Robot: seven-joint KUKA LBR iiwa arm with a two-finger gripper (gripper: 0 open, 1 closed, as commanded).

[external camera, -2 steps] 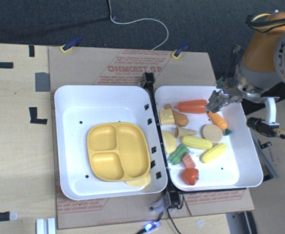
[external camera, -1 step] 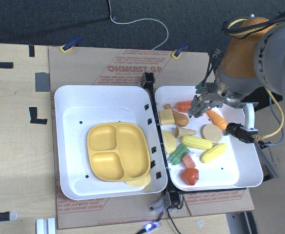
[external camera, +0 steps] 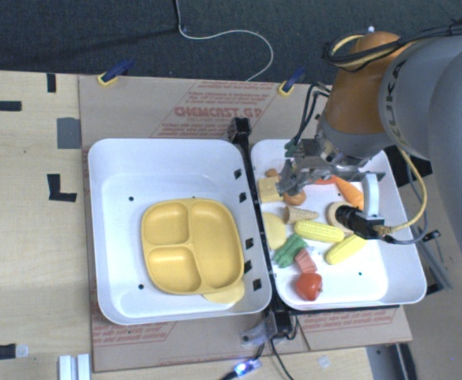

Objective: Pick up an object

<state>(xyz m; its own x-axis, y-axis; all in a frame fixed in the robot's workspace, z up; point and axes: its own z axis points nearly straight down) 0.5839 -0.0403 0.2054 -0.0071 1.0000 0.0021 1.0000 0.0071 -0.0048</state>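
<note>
I see the pincer [external camera: 292, 182] low over the toy food in the right bin [external camera: 401, 287], centre-right of the frame, just above a corn cob [external camera: 319, 230]. I cannot tell whether it grips anything. A yellow divided plate [external camera: 191, 245] sits in the left bin [external camera: 108, 212].

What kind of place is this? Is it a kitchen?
Probably not a kitchen, more likely a robot lab. A robot arm reaches over two white bins taped onto cardboard, and the food, like the corn cob, looks like plastic toys.
</note>
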